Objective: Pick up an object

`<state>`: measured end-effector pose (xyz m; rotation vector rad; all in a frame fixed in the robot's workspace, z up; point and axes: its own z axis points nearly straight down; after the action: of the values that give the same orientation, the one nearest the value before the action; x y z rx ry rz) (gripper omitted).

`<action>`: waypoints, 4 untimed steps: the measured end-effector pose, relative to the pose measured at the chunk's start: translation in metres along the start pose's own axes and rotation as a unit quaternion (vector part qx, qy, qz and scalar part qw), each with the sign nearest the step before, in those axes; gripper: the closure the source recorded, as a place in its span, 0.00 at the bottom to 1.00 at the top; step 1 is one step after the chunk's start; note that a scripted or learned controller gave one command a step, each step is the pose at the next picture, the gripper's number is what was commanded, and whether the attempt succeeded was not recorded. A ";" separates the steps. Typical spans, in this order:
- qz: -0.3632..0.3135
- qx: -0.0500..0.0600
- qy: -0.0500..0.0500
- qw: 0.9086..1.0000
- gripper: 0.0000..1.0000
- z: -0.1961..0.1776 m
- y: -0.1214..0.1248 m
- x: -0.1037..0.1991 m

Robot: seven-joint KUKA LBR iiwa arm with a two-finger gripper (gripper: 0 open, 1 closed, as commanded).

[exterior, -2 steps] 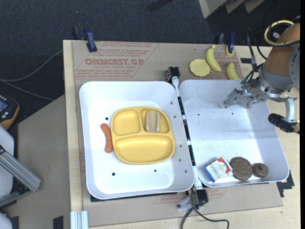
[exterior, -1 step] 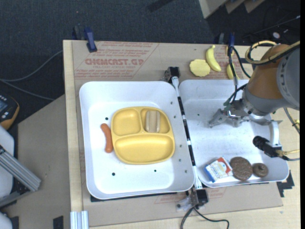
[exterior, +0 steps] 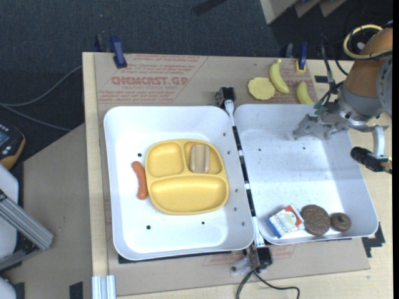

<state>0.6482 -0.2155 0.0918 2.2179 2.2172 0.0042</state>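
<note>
The pickup is not done, as far as the camera view shows: every object lies in a bin or on the bench, and nothing sits between the gripper's fingers. Choosing, reaching and closing on an object all remain.

On the left, the shallow white left bin (exterior: 124, 229) holds a yellow three-compartment plastic plate (exterior: 186, 189). A tan, roll-shaped piece (exterior: 199, 157) stands in the plate's upper right compartment; the other two compartments hold nothing. An orange toy sausage (exterior: 141, 180) lies on the bin floor just beside the plate's left edge.

To the right, the shallow white right bin (exterior: 280, 179) has its objects gathered along the near wall: a small white packet with red and blue print (exterior: 286, 222), a brown round cookie-like disc (exterior: 315, 219) touching it, and a small brown ring-shaped doughnut (exterior: 340, 221) next to that. Any of these would serve as the thing to lift.

Behind this bin, on the cardboard-covered bench (exterior: 93, 167), lie a yellow round flat piece (exterior: 262, 88) and two yellow toy bananas (exterior: 280, 77).

At the far right, the grey two-finger gripper (exterior: 315, 128) hangs over the right bin's far corner, well apart from the near-wall objects. Whether its fingers are spread or pressed together cannot be told.
</note>
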 end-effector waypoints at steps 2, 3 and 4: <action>-0.003 -0.001 0.001 1.000 0.00 0.006 0.022 0.099; 0.001 0.001 0.000 1.000 0.00 0.007 0.018 0.065; 0.001 0.003 0.002 1.000 0.00 0.007 0.018 0.009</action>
<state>0.6662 -0.2065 0.0853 2.2256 2.2194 0.0016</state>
